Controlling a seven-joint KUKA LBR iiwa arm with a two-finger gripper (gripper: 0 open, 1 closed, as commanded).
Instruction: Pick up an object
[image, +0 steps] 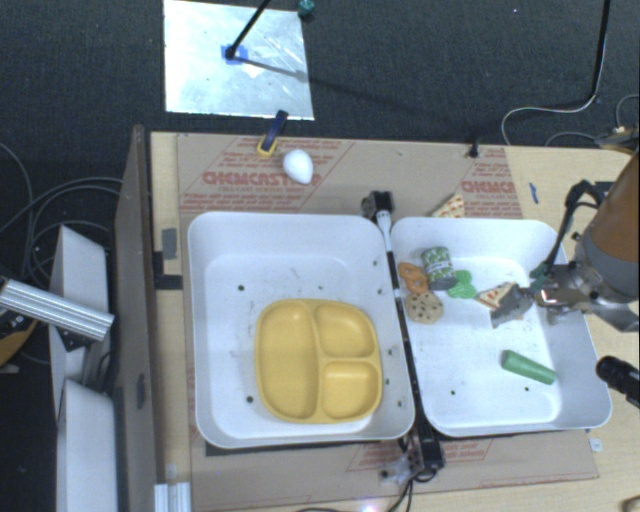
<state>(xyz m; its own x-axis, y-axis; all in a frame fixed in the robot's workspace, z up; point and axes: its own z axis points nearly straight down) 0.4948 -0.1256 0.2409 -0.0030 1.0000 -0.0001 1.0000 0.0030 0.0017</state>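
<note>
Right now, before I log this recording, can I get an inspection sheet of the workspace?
Surface: bench with printed cardboard under two white bins, left bin and right bin.
Job's things: in the right bin, a green stick, a small can, a cookie, a green piece, an orange piece and a cracker wedge.
Clutter: yellow divided tray in the left bin; white egg on the cardboard behind it.
Grippers: gripper low over the right bin beside the cracker wedge; grasp not discernible.
Cables: loops at left; thin cable upper right.
Surroundings: dark carpet, foil sheet.
</note>
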